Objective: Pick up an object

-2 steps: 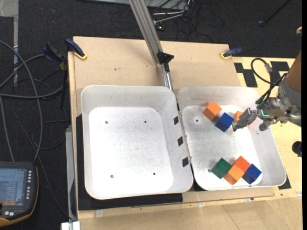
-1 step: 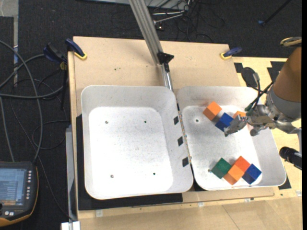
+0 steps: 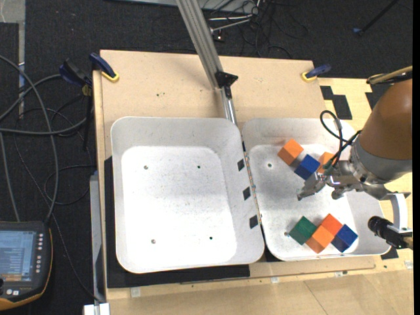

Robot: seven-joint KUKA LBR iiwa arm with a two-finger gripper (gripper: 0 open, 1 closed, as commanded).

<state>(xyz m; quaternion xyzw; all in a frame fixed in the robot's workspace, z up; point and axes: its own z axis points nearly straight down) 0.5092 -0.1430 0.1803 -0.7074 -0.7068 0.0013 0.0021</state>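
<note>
Blocks, six or so small coloured cubes, all sit in the right bin (image 3: 272, 245). Upper group: an orange block (image 3: 289, 151) near the bin's back, a blue block (image 3: 306, 167) touching its lower right corner, and a second orange piece (image 3: 326, 158) partly hidden just right of the blue one. Lower group, near the front rim: green block (image 3: 302, 230), then an orange block (image 3: 323, 232) pressed against it, then a blue block (image 3: 344, 237) on the far side, the three packed in a row.

Arm (image 3: 387, 140) comes in from the right edge, its bulky orange-brown section over the bin's right side, grey wrist below it angled down and to the left. Black cable loops off the top of the wrist.

End effector (image 3: 310, 190) hangs between the two groups, over bare bin floor, just below the upper blue block and well above the green one. Metal fingers point left and downward. No block sits between them; whether they stand apart or together I cannot tell from this angle.

Left bin (image 3: 131, 176) lies beside the right one, rims touching along the middle. Both rest on the pale worktop (image 3: 164, 77). A metal pole (image 3: 200, 31) slants across the back. A handheld pendant (image 3: 20, 264) lies on the floor at far left.
</note>
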